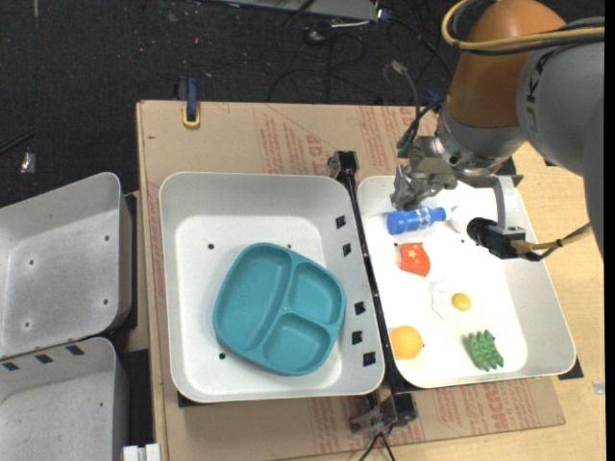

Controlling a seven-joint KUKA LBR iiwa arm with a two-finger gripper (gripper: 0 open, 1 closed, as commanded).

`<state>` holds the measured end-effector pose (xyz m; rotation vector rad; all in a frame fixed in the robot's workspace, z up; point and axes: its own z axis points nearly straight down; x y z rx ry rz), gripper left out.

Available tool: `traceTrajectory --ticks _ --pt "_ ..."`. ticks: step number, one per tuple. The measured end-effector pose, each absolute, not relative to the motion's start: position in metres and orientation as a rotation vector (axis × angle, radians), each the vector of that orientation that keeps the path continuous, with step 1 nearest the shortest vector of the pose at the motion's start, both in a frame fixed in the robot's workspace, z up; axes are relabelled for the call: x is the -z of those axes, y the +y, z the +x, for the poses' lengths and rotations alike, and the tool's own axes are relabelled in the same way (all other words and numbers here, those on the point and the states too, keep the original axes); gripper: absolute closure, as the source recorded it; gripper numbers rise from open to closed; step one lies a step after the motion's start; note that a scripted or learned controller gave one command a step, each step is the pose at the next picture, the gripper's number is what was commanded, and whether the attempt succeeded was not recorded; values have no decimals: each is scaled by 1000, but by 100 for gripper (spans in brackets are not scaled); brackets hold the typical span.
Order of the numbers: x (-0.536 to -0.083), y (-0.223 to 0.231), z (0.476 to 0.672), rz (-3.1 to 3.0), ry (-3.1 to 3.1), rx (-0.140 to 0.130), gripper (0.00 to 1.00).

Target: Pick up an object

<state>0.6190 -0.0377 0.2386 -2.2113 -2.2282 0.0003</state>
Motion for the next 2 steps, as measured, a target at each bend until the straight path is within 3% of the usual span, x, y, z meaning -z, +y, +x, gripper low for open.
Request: traceTrajectory --ticks 2 --pt "-246 66 623 -2212 -2231 3 100"
